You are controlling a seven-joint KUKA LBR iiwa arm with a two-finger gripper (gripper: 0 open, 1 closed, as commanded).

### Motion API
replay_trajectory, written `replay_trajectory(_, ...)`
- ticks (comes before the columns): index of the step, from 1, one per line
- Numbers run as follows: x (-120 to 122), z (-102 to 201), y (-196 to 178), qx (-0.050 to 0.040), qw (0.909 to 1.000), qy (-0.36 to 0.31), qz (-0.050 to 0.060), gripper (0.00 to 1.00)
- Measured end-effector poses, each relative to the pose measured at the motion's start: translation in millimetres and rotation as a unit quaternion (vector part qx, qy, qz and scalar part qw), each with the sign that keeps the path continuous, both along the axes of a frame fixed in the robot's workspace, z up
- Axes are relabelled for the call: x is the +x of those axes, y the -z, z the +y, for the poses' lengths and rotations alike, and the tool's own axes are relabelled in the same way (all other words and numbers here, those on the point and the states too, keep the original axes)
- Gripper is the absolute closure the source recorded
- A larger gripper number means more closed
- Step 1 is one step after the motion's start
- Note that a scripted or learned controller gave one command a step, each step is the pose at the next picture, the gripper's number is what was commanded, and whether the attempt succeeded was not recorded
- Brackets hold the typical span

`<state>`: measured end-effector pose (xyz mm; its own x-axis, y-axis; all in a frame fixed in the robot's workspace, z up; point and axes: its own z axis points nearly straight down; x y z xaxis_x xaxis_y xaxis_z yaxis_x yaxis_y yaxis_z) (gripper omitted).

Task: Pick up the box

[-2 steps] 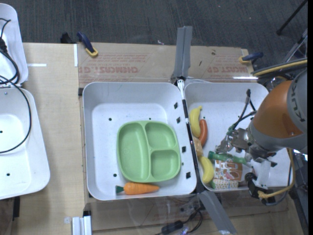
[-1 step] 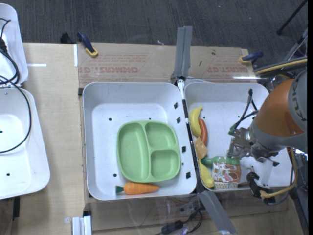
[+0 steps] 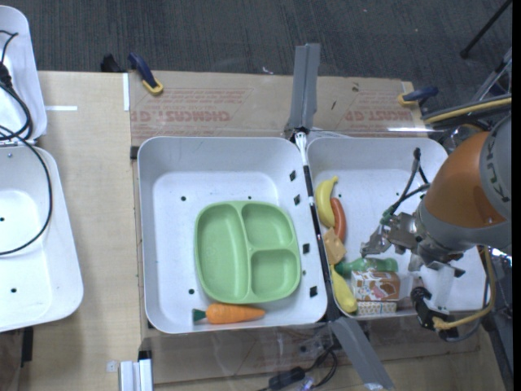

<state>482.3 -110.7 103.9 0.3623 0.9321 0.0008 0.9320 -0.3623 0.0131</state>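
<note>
The box (image 3: 376, 287) is small, with red, brown and white print. It lies near the front wall of the right bin (image 3: 383, 157). My gripper (image 3: 381, 243) hangs just above and behind it, over a green item (image 3: 368, 265) that rests against the box's far side. The grey arm with its orange band (image 3: 468, 190) reaches in from the right and hides part of the bin floor.
A banana (image 3: 326, 200), a red sausage (image 3: 338, 218) and a yellow piece (image 3: 343, 292) lie along the right bin's left wall, close to the box. The left bin (image 3: 163, 218) holds a green divided plate (image 3: 248, 251) and a carrot (image 3: 232, 314).
</note>
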Motion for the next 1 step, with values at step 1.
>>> replay_trajectory(1, 0.3, -0.8, -8.1, -0.0003, 1.0000, 0.001, 0.000, 1.00)
